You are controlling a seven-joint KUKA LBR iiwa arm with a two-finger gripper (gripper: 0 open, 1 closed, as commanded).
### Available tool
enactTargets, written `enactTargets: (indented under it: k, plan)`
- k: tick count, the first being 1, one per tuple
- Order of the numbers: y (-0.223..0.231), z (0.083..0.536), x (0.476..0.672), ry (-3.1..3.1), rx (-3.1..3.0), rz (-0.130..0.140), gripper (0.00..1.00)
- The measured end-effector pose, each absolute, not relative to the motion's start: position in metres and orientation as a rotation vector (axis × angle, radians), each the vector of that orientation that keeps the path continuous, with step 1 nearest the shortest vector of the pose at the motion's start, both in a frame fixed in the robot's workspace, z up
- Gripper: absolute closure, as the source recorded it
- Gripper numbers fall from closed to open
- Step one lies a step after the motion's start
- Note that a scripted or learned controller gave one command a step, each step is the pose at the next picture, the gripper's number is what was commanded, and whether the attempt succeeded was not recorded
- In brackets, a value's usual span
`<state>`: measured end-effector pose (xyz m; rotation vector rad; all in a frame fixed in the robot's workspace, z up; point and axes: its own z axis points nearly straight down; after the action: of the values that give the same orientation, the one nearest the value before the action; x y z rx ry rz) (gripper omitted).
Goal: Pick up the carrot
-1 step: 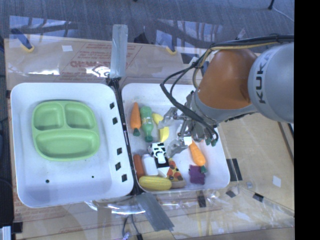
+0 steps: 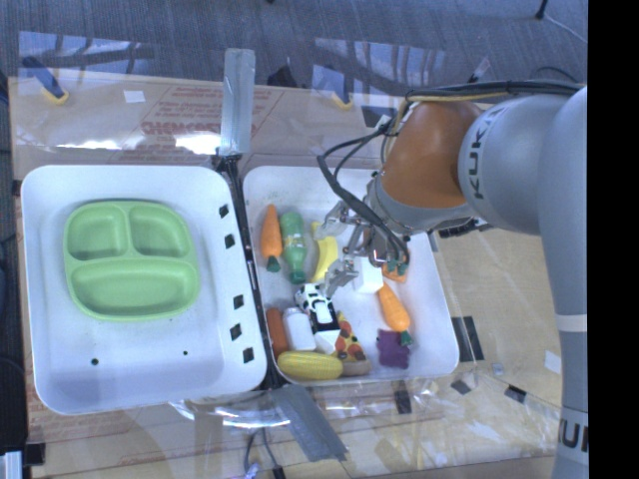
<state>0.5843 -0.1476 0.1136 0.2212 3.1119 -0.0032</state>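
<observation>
The arm reaches in from the right, orange band over the right-hand bin (image 2: 439, 297), and the gripper (image 2: 351, 259) hangs low among the toy food, just beside the yellow piece (image 2: 325, 255). How far its fingers are parted, and whether they have hold of anything, I cannot tell from this angle. The carrot (image 2: 271, 236) lies near the bin's left wall, right beside the green bottle (image 2: 294, 246), apart from the gripper. A second orange carrot-like piece (image 2: 394, 309) sits toward the right side, above a purple item (image 2: 392, 348). Along the front edge lies a banana (image 2: 310, 365). In the left-hand bin (image 2: 50, 367) rests a green divided plate (image 2: 131, 259).
</observation>
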Motion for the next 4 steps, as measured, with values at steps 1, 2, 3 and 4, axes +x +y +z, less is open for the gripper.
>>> enactTargets:
  k: [1,2,3,4]
  plan:
    - [-0.106,0.101,0.636,3.105,0.437,-0.003,0.00]
    - [-0.107,0.092,0.645,2.918,1.171,-0.009,0.00]
    - [-0.177,0.093,0.579,2.896,1.218,-0.004,0.00]
    - [-0.210,0.094,0.550,2.863,1.288,0.001,0.00]
